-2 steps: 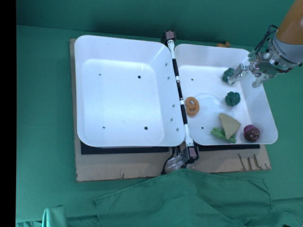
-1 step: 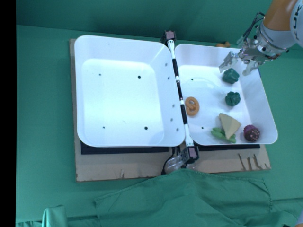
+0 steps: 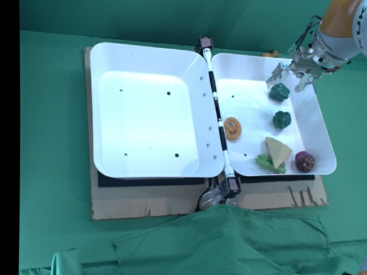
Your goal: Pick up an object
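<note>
A robot lab: two white bins (image 3: 155, 110) sit on cardboard (image 3: 126, 202) over a green-draped bench (image 3: 51, 125), toy food inside.

Single fixed camera above the counter (image 3: 51, 153), looking down obliquely from moderate distance; both white bins (image 3: 149, 110) are framed, the arm (image 3: 347, 16) entering at right.
</note>
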Robot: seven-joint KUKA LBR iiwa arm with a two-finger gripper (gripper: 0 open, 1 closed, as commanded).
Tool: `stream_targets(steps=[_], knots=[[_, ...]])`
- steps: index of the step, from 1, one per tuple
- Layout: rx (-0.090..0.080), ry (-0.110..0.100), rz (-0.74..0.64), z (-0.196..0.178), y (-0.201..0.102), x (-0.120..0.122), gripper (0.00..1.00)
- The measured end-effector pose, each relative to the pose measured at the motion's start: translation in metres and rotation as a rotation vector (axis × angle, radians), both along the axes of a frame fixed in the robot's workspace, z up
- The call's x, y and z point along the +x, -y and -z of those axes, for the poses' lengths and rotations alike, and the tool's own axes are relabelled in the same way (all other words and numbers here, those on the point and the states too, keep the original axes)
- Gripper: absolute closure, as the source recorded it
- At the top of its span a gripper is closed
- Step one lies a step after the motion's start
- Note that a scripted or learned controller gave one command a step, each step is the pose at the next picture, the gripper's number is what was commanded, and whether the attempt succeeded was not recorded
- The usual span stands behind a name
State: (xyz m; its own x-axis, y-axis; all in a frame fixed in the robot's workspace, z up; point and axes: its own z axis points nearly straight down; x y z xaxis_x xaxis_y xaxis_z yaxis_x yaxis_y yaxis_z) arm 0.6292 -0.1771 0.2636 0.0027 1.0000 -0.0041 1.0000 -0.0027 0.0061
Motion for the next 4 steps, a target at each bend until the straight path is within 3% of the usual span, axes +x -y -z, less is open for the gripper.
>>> stream_targets(steps=[1, 2, 3, 4], knots=[[0.000, 0.000, 0.000, 0.000, 0.000, 0.000, 0.00], [0.002, -0.003, 0.002, -0.007, 0.003, -0.017, 0.00], [-0.001, 0.009, -0.005, -0.024, 0.003, 0.076, 0.00], [0.002, -0.005, -0.003, 0.012, -0.036, 0.072, 0.00]])
